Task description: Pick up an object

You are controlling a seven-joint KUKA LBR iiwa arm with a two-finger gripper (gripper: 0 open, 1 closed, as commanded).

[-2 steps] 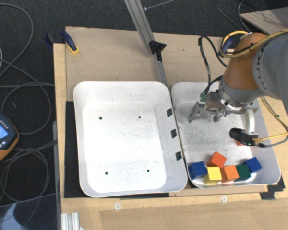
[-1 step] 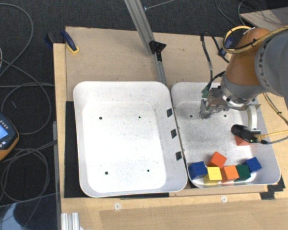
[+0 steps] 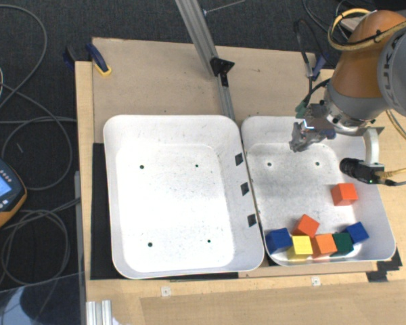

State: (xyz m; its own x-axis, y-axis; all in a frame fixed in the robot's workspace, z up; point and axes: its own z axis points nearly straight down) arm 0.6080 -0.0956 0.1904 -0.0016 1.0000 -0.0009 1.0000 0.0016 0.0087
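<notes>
My gripper [image 3: 302, 139] hangs over the far part of the right bin [image 3: 284, 181], its tip pointing down above bare bin floor. No object shows between its tips. Several blocks lie in the near right part of that bin: an orange block [image 3: 344, 193] alone by the right wall, another orange block [image 3: 308, 224], a blue block [image 3: 278, 239], a yellow block [image 3: 302, 245], an orange block [image 3: 323, 244], a green block [image 3: 342, 242] and a small blue block [image 3: 356, 232] along the front wall.
The left bin [image 3: 169, 195] sits beside the right one, with black clips [image 3: 244, 188] on the shared wall. A slanted metal pole [image 3: 201, 39] rises behind the bins. Cables lie on the floor at left.
</notes>
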